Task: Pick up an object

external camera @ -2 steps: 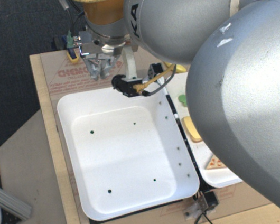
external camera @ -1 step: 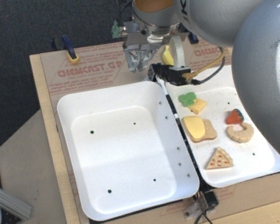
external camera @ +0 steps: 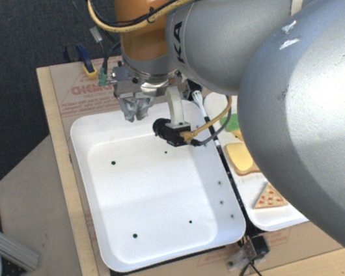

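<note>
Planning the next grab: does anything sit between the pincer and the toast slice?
Yes. From the pincer, at the left bin's far rim, a black cabled fitting and the bins' adjoining rims lie before the toast slice.

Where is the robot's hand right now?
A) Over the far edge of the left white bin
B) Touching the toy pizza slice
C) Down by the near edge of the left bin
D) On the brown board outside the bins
A: the hand hangs over the far rim of the left bin, well away from the pizza slice lying in the right bin.
</note>
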Robot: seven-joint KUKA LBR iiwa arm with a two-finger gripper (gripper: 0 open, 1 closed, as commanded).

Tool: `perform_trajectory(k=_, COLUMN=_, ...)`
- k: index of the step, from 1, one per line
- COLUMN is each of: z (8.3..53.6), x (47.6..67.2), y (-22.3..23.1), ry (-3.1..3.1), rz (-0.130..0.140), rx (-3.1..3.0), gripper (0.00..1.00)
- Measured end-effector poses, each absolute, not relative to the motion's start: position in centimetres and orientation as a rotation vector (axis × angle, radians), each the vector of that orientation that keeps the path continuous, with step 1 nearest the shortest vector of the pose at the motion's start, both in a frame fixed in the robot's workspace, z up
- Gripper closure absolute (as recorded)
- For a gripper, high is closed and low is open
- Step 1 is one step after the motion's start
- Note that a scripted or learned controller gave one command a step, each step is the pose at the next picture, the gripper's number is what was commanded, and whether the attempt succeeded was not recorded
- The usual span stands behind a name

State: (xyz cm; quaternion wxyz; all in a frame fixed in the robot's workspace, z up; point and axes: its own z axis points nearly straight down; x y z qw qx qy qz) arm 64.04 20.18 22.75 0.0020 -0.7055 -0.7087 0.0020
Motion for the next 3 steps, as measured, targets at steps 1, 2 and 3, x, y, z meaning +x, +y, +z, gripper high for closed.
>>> perform_trajectory(k=1, z=12.7, x=57.4, y=21.9, ry=-2.219, rz=0.017, rx=-2.213, gripper=1.00)
perform_trajectory(k=2, z=14.2, x=47.3, y=22.5, ry=-2.219, rz=0.014, rx=-2.213, gripper=1.00)
perform_trajectory(k=3, z=19.9, x=48.0, y=22.1, ry=-2.223, rz=-0.007, rx=-2.222, gripper=1.00)
